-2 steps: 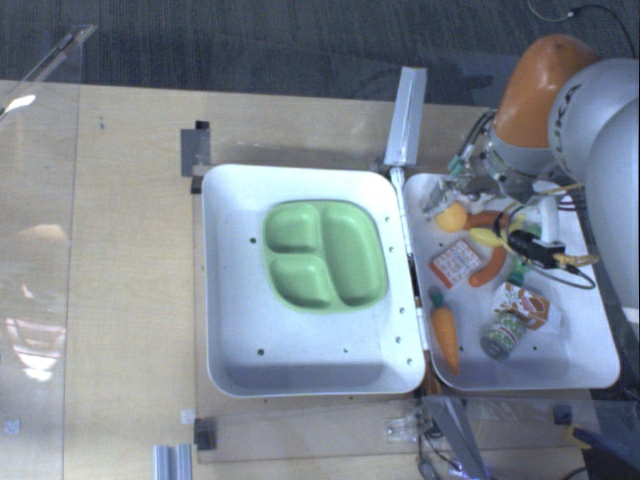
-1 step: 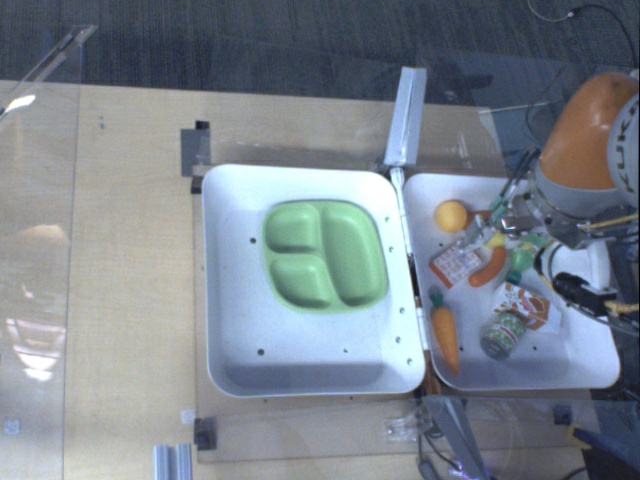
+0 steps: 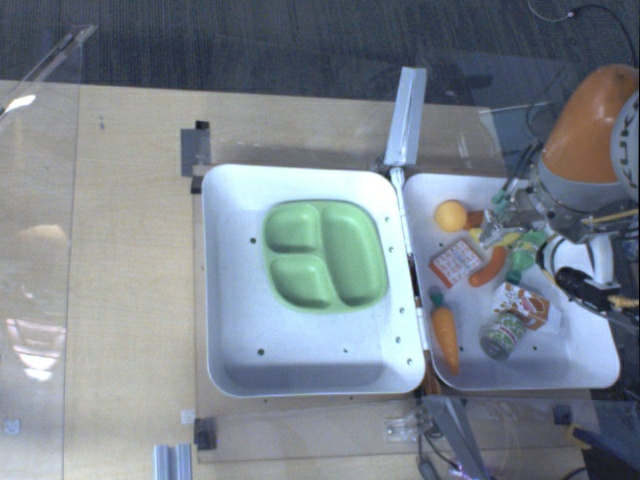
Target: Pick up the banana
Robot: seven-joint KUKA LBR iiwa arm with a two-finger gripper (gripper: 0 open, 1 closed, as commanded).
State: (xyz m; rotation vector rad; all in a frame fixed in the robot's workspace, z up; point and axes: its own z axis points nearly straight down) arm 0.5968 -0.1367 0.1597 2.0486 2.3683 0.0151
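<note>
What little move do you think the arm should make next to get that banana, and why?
Probably a short, careful descent. The gripper sits low in the right bin, right over a yellow bit that may be the banana, crowded by the orange and the hot dog.

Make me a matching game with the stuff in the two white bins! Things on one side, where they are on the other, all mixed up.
Things:
1. green tray
2. carrot
3. orange ball
4. can

Places:
A. along the right bin's left wall, near the front corner
B. in the middle of the left bin
C. lying on its side in the right bin, to the right of the carrot
D. near the back of the right bin, on its left side

Pairs: 1-B, 2-A, 3-D, 4-C
</note>
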